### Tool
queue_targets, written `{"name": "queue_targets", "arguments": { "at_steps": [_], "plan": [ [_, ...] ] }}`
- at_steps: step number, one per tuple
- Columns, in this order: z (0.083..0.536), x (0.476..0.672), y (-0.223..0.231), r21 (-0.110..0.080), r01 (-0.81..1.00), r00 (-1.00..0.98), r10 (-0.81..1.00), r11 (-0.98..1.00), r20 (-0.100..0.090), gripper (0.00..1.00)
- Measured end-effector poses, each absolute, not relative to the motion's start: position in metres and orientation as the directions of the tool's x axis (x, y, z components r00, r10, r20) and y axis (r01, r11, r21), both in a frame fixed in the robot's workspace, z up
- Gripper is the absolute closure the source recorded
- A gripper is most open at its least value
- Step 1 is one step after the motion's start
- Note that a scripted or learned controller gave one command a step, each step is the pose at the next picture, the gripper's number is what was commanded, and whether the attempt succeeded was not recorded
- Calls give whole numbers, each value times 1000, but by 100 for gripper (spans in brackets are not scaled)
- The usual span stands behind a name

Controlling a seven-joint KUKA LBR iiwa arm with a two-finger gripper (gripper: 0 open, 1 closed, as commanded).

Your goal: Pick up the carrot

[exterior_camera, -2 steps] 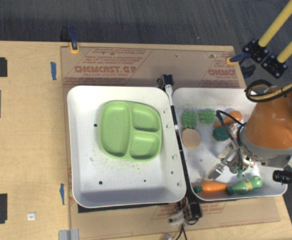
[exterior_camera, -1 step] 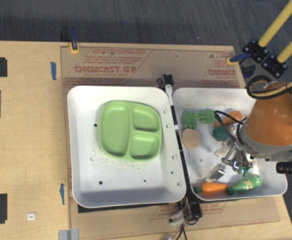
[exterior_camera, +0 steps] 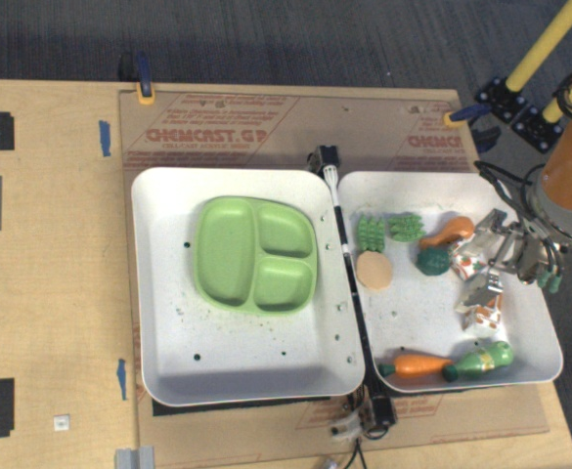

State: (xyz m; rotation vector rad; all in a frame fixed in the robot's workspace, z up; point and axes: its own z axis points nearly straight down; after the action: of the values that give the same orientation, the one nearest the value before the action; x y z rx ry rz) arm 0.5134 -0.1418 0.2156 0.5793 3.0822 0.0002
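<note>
Two white bins sit side by side on the bench point(exterior_camera: 51, 262). The left bin point(exterior_camera: 163, 360) holds one thing: a green plate point(exterior_camera: 256, 254) with three compartments, lying a little toward 12 o'clock of the bin's middle.

The right bin point(exterior_camera: 535, 345) holds the toys. Going left to right along its 12 o'clock side: two small green ridged pieces point(exterior_camera: 388, 231) side by side, one beige egg point(exterior_camera: 374, 270) just below the left of them, one dark green round piece point(exterior_camera: 433, 261), and one orange piece point(exterior_camera: 451, 231) touching that round piece at its 1 o'clock. Along the 6 o'clock wall lie two things end to end: one carrot point(exterior_camera: 418, 366), orange, lying flat with its length running 9 to 3 o'clock, and at its 3 o'clock end one green and yellow vegetable point(exterior_camera: 481, 361), touching or nearly touching it. Between the two groups, toward the bin's 3 o'clock side, are some small white and orange scraps point(exterior_camera: 481, 306); their count cannot be told.

The arm point(exterior_camera: 569, 179) comes in from 3 o'clock, its orange band at the frame's edge, with cables beside it. The tool point(exterior_camera: 491, 262) is low over the right bin's 2 o'clock part, pointing toward 9 o'clock, near the dark green piece and the orange piece. Whether its fingers are spread or closed cannot be told from this view, and nothing can be seen between them. The carrot lies well apart from the tool, at about its 7 o'clock.
</note>
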Motion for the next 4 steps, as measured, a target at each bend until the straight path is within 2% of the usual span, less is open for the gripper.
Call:
{"name": "queue_targets", "arguments": {
  "at_steps": [1, 2, 3, 4],
  "plan": [
    [139, 528, -104, 1, 351, -936, 351, 936, 0, 0],
    [90, 485, -166, -1, -230, -973, -230, 973, -15, 0],
    [102, 485, -168, -3, -229, -973, -229, 973, -11, 100],
    [91, 596, -224, -7, -439, -898, -439, 898, -11, 100]
  ]
}}
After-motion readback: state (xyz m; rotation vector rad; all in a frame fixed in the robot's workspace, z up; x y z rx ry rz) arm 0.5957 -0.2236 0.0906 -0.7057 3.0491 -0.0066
